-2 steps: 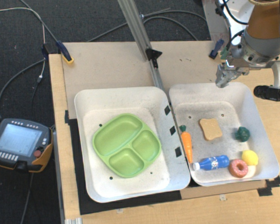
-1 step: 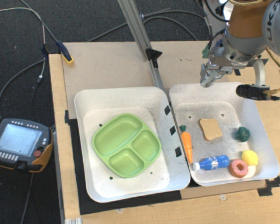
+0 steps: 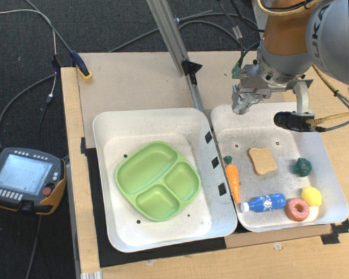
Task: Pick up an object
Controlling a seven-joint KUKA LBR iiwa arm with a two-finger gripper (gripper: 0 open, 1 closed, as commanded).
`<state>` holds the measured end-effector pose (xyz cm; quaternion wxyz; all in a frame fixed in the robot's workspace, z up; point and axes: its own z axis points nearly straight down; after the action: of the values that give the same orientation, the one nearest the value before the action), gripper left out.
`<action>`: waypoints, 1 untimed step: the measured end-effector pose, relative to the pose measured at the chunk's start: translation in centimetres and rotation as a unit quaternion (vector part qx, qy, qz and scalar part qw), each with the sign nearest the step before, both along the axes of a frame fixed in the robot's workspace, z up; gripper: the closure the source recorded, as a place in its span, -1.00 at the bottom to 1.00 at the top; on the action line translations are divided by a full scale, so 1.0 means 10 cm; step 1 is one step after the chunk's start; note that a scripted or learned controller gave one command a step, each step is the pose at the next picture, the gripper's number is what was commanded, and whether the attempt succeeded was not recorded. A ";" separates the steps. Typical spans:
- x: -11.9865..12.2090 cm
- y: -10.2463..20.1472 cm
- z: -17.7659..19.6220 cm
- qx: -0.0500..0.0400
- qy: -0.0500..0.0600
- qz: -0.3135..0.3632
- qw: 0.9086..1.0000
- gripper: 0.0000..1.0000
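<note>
The two bins (image 3: 112,227) are showing white, faintly speckled. A lime-green divided plate (image 3: 158,180) is lying in the left one. In the right bin, an orange carrot (image 3: 233,183) with a green tip, a tan bread slice (image 3: 262,160), a dark green lump (image 3: 302,167), a yellow ball (image 3: 311,196), a pink doughnut (image 3: 297,209) and a blue bottle (image 3: 264,203) with a white cap are lying. The table (image 3: 130,80) is showing beige, the arm (image 3: 299,18) grey and orange, the claw (image 3: 242,103) metallic grey.
</note>
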<state>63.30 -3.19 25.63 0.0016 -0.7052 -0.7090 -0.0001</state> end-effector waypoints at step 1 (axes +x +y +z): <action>-0.10 0.53 -0.03 0.000 0.000 0.000 1.000 1.00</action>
<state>62.28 2.08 25.37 0.0018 -0.7049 -0.7093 -0.0001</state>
